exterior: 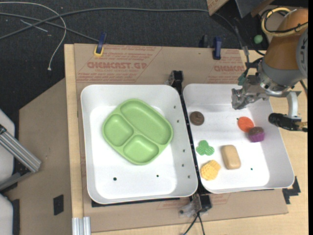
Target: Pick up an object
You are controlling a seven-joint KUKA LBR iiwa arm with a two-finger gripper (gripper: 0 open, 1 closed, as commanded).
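My pincer [240, 101] hung above the right bin [215, 94], near its far wall; whether it was apart, I cannot tell. The orange object [245, 123] lay just beside it.

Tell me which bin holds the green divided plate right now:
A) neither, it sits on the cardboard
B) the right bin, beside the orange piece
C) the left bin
C: the green divided plate lies in the left bin, while the right bin holds the small items such as the orange piece and the yellow corn-like piece.
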